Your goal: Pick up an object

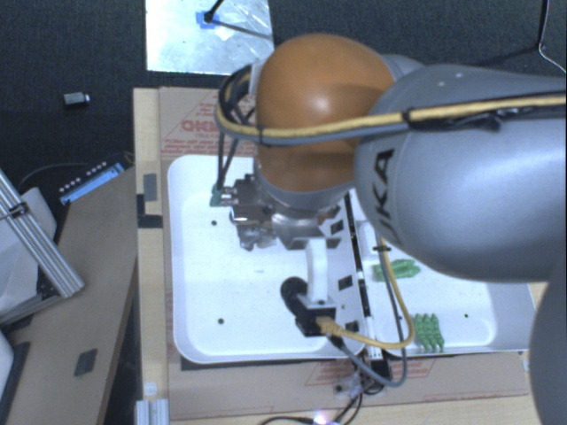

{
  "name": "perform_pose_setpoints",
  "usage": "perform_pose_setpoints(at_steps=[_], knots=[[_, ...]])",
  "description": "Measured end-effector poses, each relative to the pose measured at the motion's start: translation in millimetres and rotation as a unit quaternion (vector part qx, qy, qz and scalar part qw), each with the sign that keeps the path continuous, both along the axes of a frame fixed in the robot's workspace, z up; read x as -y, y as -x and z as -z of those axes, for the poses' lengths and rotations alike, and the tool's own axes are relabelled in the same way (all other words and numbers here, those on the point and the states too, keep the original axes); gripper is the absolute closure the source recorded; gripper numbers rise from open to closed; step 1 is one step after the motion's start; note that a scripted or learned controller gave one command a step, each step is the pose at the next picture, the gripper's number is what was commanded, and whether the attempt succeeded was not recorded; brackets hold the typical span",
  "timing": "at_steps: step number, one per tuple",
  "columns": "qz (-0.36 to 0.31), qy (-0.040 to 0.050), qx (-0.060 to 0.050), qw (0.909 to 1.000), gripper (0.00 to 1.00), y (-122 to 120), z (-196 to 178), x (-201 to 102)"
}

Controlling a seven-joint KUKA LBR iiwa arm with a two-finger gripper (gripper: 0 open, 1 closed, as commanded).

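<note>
My gripper hangs low over the back part of the left white bin, mostly hidden beneath the orange wrist band and grey arm. In the right bin, a flat green piece peeks out from under the arm. A second green piece with ridges lies near that bin's front edge. Nothing shows between the gripper and the bin floor. The arm covers most of the right bin.
Both bins rest on a cardboard sheet. An aluminium rail slants at the far left beside a tan board. A shiny foil sheet lies on the dark floor behind the bins.
</note>
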State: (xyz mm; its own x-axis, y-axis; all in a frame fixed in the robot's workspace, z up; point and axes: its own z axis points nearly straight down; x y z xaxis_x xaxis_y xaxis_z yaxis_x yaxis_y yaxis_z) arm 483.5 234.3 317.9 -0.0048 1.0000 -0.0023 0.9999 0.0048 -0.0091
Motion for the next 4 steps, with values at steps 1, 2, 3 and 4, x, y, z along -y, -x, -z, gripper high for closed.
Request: perform_pose_setpoints(at_steps=[1, 2, 3, 4], knots=[[0.000, -0.0059, 0.014, 0.9999, 1.00, -21, -177, 0], [0.006, -0.0006, 0.005, 1.0000, 1.00, -57, -157, 69], [0.007, 0.0006, 0.005, 1.0000, 1.00, -125, -135, 158], [-0.001, -0.0008, -0.002, 1.0000, 1.00, -108, 16, 101]])
